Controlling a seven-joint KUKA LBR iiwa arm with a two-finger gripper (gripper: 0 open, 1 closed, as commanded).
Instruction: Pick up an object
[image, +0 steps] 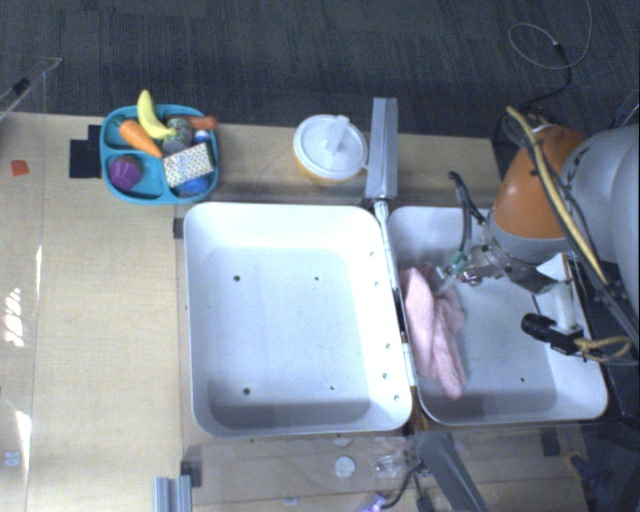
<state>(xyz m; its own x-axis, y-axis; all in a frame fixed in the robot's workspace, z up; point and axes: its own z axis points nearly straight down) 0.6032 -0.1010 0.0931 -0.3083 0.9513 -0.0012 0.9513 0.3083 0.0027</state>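
A pale wooden bench (100, 330) carries two white bins; the right bin (520, 395) holds a pink cloth (435, 325) against its left wall. The arm leans in from the right, its hand (455, 268) low over the cloth's top end; whether it is apart or together I cannot tell. It looks like the approach, with closing on the cloth and lifting it to come.

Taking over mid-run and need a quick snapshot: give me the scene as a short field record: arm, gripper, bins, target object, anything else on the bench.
arm: reaching in over the right bin
gripper: low in right bin, at the cloth's upper end
target: pink cloth, crumpled along right bin's left wall
grasp: cannot tell
left bin: white, beside right bin
bench extras: blue tray of toy food, white lidded container
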